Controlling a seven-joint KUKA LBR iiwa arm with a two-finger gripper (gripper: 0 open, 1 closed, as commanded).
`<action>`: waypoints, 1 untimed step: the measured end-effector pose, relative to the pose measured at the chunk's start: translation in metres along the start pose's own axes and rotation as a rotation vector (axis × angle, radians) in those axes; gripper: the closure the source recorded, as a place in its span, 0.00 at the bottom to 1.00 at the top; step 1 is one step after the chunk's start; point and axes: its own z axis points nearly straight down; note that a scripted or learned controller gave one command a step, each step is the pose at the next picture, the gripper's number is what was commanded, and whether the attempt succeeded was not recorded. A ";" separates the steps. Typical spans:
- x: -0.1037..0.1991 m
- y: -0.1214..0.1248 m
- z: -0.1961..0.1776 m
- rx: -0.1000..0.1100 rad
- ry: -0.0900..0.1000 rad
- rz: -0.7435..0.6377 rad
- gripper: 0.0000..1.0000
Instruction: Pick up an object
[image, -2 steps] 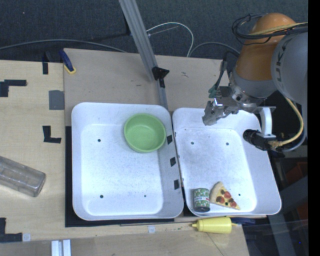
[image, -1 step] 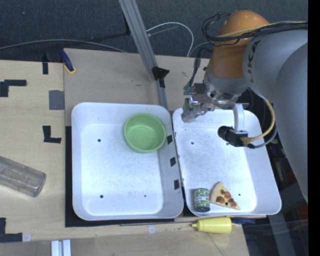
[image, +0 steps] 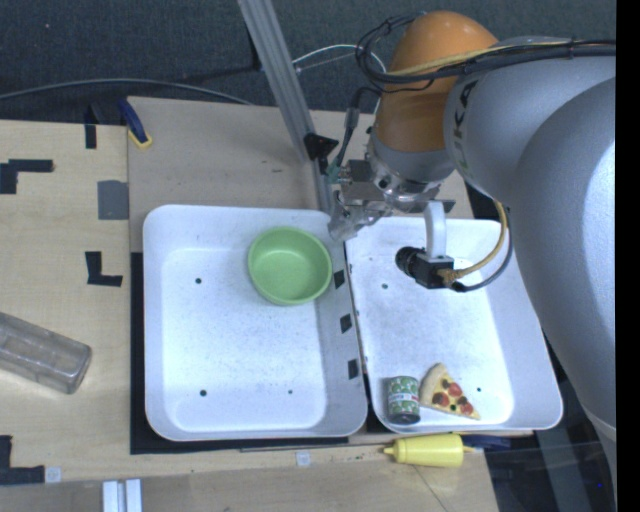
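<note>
Green bowl (image: 290, 265) sits upright in the left bin (image: 180, 300), at its far right corner, close against the divider between the bins. Right bin (image: 500, 330) holds a small green can (image: 403, 398) and a pizza-slice toy (image: 447, 391) at its near edge, just beside each other; a yellow bottle (image: 425, 450) lies on the desk (image: 200, 160) beyond the near rim. Tool (image: 345, 222) is at the far end of the divider, just beside the bowl's rim; cannot tell whether it is apart or together, and nothing shows clamped in it. Judgement: bowl is the nearest candidate. Straddle the rim wall, one side inside, one outside, descend clear of the divider, close before lifting.
</note>
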 end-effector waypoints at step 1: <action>0.048 0.015 0.021 0.002 -0.001 0.001 1.00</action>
